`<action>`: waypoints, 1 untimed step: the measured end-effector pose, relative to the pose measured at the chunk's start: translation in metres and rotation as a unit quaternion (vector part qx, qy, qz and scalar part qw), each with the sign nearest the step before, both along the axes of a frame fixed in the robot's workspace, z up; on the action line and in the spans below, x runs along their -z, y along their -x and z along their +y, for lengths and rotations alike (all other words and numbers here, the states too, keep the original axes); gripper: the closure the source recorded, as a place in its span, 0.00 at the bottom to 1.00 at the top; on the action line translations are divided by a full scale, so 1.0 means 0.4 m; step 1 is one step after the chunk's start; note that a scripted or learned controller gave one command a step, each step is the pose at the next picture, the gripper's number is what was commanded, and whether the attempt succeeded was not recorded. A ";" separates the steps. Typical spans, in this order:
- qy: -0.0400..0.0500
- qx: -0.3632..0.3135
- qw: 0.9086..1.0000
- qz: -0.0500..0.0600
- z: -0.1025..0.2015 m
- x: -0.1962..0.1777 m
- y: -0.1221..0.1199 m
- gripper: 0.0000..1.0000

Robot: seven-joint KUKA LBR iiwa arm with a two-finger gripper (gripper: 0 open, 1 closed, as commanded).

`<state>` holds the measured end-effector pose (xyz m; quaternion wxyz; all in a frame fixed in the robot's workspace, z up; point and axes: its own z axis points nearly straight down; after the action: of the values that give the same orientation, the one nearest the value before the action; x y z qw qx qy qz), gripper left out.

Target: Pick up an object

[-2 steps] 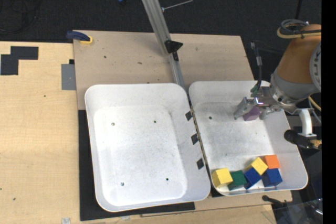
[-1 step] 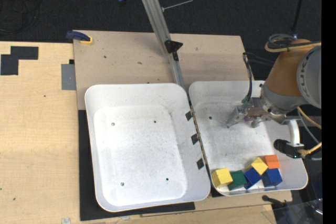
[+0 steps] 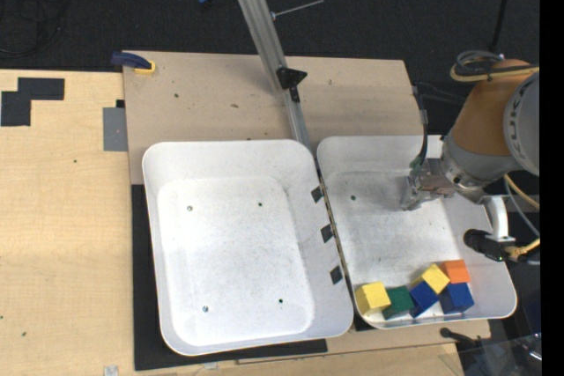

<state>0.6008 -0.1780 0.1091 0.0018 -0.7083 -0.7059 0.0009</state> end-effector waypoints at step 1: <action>0.001 0.001 1.000 -0.003 -0.020 -0.116 -0.012 1.00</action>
<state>0.6057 -0.1861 0.1556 -0.0011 -0.7088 -0.7054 -0.0005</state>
